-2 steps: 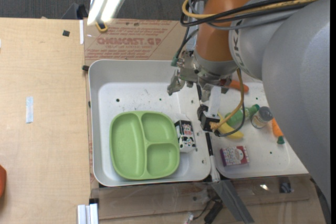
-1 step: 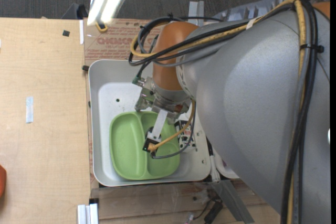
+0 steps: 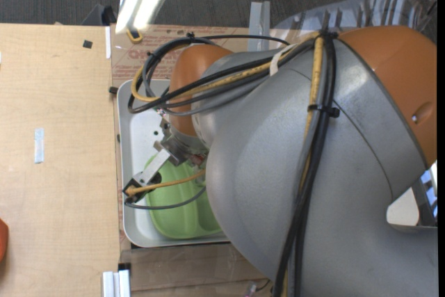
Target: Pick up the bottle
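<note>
- Camera view: one grey arm (image 3: 299, 170) covers the right half, reaching toward 9 o'clock.
- One white bin (image 3: 139, 129) shows, beside one wooden tabletop (image 3: 55, 149).
- One green thing (image 3: 174, 209), perhaps the bottle, lies at the bin's 6 o'clock.
- End effector (image 3: 170, 149): its opening cannot be told.
</note>
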`<action>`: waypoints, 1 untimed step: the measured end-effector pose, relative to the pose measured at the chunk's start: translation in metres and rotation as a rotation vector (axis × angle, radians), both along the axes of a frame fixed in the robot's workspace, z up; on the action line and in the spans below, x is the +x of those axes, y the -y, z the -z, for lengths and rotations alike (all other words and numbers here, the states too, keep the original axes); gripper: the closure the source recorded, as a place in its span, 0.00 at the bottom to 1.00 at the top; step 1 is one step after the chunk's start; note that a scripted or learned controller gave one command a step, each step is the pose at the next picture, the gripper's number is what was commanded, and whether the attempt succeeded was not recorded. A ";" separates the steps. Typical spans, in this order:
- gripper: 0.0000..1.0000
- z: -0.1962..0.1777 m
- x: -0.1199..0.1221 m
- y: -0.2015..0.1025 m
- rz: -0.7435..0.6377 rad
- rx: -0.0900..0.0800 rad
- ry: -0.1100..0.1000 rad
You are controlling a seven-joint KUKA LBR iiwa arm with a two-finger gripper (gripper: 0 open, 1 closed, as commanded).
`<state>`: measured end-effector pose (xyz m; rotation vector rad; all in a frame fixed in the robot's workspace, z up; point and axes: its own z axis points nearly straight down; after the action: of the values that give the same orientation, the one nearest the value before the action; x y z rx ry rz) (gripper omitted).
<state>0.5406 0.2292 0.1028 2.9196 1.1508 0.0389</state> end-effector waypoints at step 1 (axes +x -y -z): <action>0.00 -0.024 0.058 0.118 -0.255 -0.011 -0.027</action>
<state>0.5984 0.1109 0.1271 2.7524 1.5143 -0.0070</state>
